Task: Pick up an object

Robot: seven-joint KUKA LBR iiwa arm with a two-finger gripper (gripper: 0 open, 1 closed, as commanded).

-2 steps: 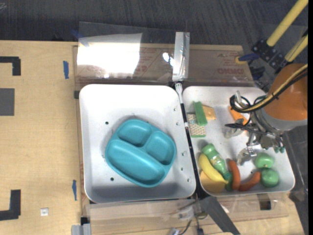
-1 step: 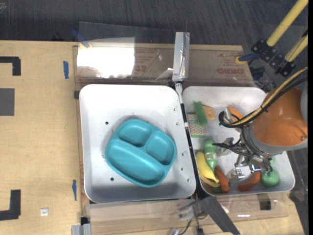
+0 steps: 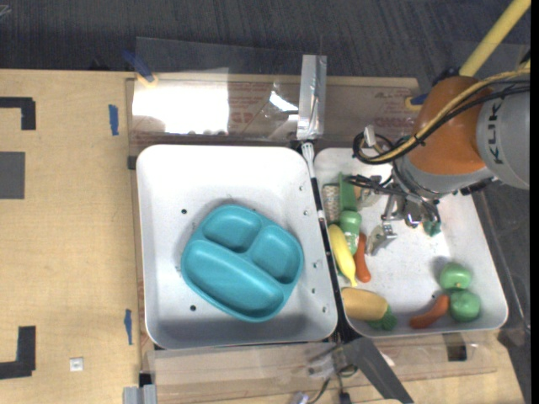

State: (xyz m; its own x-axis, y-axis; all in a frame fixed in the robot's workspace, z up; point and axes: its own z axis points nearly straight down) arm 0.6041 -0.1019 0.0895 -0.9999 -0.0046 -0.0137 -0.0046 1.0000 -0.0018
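My gripper point(image 3: 389, 232) hung over the right bin point(image 3: 484, 251), fingers apparently spread, gripping nothing; the carrot point(image 3: 362, 262) lay just beside; I judged centring over it before descending wisest.

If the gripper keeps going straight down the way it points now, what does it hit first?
Most likely bare floor of the right bin. The gripper points down beside the carrot, with the banana further left. Depth is hard to judge from above, so it may clip the carrot.

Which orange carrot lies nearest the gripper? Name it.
The carrot beside the banana, just below the gripper; the other carrot lies near the right bin's front corner.
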